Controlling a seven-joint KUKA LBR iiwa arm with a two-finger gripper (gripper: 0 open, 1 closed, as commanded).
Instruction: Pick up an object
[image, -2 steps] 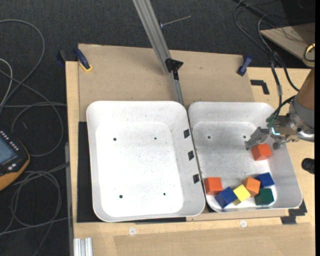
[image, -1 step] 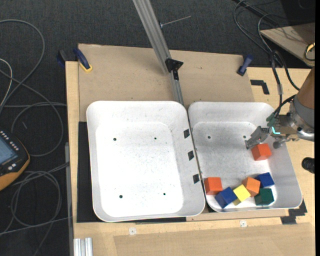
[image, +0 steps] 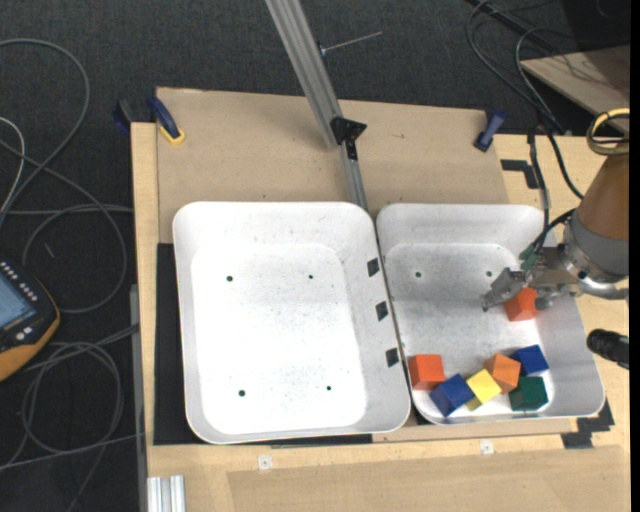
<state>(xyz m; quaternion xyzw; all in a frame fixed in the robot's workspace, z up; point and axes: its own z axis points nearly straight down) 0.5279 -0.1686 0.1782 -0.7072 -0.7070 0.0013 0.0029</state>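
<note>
Your arm reaches in over the worktop's right edge, its hand (image: 515, 290) low in the right bin (image: 450, 240). An orange block (image: 521, 306) sits at the fingertips; you cannot tell whether they grip it. More blocks (image: 482, 380) crowd that bin's near edge. Cables trail across the dark floor (image: 60, 150).

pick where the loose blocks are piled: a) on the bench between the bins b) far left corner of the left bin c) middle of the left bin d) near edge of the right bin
d: the blocks cluster along the right bin's near edge.
</note>
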